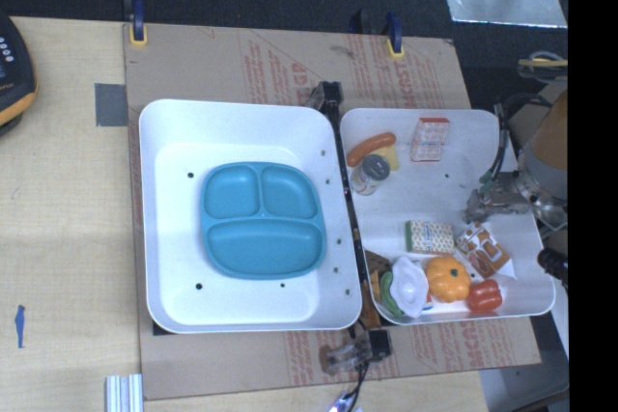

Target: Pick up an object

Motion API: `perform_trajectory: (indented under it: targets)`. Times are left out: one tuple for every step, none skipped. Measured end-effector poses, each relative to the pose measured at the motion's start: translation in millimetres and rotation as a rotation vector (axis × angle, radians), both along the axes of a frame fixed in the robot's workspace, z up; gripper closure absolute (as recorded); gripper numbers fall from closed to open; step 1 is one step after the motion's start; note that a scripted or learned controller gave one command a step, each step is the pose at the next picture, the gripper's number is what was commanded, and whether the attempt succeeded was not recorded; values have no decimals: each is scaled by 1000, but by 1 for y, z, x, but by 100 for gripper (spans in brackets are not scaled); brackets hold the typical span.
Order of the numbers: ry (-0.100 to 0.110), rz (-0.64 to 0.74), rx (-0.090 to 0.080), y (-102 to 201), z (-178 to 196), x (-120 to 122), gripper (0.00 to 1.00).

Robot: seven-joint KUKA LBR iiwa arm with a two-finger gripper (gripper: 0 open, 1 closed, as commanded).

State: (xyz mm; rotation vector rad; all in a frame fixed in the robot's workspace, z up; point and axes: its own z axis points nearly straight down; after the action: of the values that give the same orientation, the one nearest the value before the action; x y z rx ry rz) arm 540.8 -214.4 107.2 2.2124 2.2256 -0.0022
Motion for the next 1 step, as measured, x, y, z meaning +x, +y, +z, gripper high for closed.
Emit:
perform_trajectory:
  targets:
    - [1,1,0,0,-1,0,0]
